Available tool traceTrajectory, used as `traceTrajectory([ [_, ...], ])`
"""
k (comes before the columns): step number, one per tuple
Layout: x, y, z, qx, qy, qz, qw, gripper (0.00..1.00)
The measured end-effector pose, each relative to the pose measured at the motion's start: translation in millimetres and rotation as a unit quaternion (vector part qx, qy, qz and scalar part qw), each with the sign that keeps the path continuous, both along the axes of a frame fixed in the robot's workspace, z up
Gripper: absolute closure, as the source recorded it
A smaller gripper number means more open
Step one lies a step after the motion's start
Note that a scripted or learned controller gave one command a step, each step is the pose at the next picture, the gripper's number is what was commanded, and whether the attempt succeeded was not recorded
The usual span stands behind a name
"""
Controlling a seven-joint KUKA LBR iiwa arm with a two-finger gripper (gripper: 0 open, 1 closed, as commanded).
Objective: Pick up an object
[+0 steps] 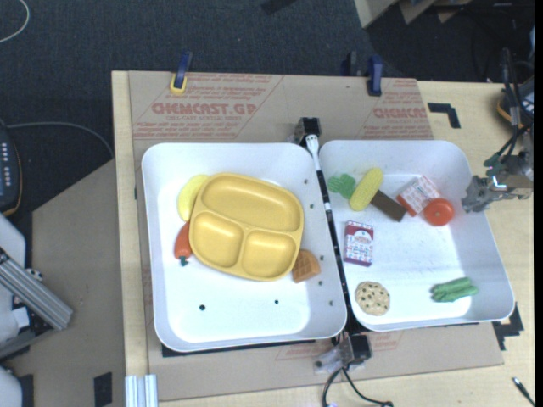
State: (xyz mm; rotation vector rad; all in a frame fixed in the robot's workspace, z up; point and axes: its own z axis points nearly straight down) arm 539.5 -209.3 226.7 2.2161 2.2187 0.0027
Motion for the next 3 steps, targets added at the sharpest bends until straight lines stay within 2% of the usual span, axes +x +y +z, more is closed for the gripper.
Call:
traceTrajectory([
  [2, 37, 107, 16, 0.0018, 0.001, 0.003, 1.0000, 1.00],
  [3, 58, 167, 4, 0.0022, 0.001, 0.003, 1.0000, 1.00],
])
